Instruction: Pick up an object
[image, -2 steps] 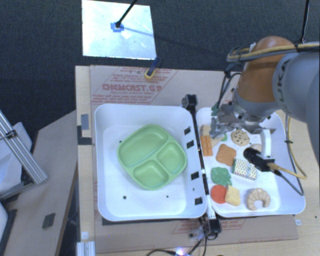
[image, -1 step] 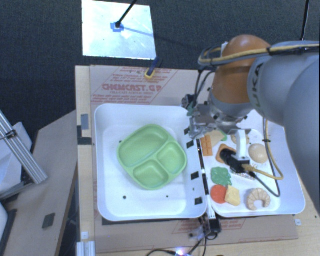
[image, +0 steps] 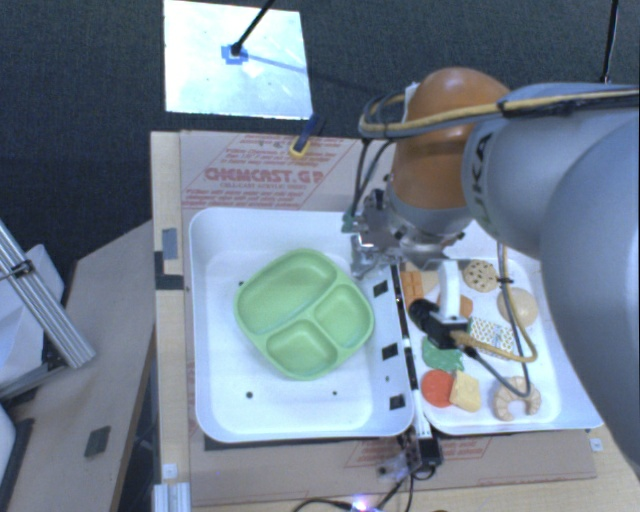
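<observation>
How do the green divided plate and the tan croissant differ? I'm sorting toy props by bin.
The green divided plate lies in the left bin, the tan croissant in the right bin. The plate is far larger. The plate lies alone; the croissant sits among other toy foods. Both lie flat.

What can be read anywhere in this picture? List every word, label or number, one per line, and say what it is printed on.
"CHEMCAST G P", roughly, in red on the cardboard sheet behind the bins; the last letters are unsure.
A second, smaller red line below it on the same sheet: too blurred to read.
Faint red print on the cardboard's front strip below the bins: too small to read.
Nothing readable shows on the green divided plate, the left bin or the toy foods.
</observation>
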